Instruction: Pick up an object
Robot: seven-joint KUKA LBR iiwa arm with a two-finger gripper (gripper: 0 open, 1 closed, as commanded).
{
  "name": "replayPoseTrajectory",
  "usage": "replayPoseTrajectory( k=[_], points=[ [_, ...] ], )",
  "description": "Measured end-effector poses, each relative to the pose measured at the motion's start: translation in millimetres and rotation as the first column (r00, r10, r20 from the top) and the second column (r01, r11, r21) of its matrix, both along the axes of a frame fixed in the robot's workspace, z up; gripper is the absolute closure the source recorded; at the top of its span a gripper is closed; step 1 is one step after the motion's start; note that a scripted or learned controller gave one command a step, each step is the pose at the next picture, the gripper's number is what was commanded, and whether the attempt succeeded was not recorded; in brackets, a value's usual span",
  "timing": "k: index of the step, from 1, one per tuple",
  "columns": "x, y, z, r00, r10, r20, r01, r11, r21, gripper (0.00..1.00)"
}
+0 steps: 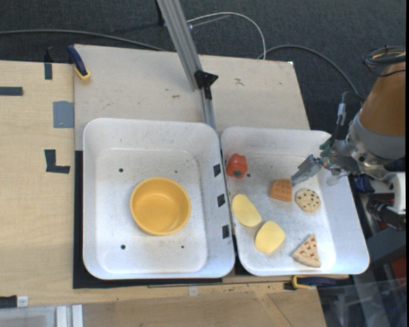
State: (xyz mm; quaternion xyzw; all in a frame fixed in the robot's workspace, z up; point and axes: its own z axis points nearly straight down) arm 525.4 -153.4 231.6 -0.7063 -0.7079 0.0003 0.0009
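The right bin holds several toy foods. A red pepper lies near its left wall. A brown bread piece and a round cookie sit in the middle. Two pale yellow pieces lie toward the front, with a pizza slice at the front right. My gripper hangs over the bin's right side, just above and right of the bread piece and above the cookie. Nothing shows in its grasp.
The left bin holds a yellow bowl. A grey metal pole slants down to the bins' shared back edge. Cables run across the dark floor behind the bench. A yellow clamp sits at the board's back left corner.
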Motion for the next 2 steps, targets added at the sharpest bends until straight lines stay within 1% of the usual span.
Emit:
replayPoseTrajectory(
  k=[1, 2],
  points=[
    [0, 0, 0, 1.0, 0.0, 0.0, 0.0, 1.0, 0.0, 0.0],
    [-7, 9, -57, 1.0, -0.001, -0.005, 0.001, 1.0, 0.001, 0.0]
  ],
)
